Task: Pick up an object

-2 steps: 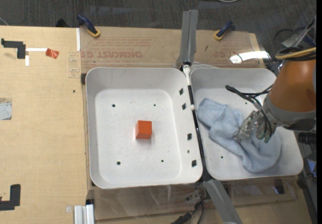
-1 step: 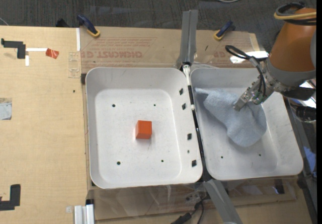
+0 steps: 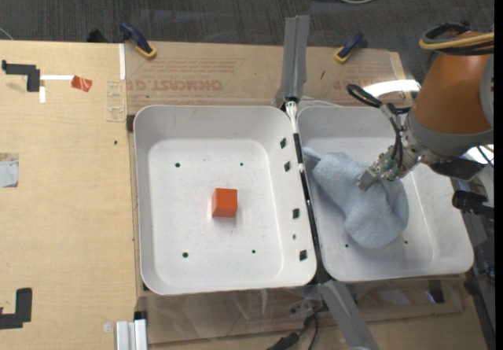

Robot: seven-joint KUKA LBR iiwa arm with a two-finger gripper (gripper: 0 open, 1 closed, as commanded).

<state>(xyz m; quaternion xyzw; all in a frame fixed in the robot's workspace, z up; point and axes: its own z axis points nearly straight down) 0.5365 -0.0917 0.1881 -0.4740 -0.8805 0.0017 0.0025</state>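
While the gripper [image 3: 376, 175] is sitting down at the upper right part of the light blue cloth [image 3: 363, 203] in the right bin [image 3: 444, 262], I can't tell whether the fingers are open, closed or pinching fabric; the tips are too small and are blending into the cloth

The cloth is lying crumpled across the middle of that bin, reaching toward the divider side. An orange cube [image 3: 225, 202] is sitting alone near the centre of the left bin [image 3: 157, 254], well apart from the arm [image 3: 452, 97]

Judgement: the step in hand looks like a grasp on the cloth. To do it well:
- aim at a raised fold, not the flat part, so the fingers are closing on real thickness
- press down far enough to gather fabric, without grinding into the bin floor
- close fully before lifting
- lift straight up and slowly, since the cloth is draping and could snag on the bin wall

If nothing is hanging from the fingers after the lift, the cube is the simpler rigid target
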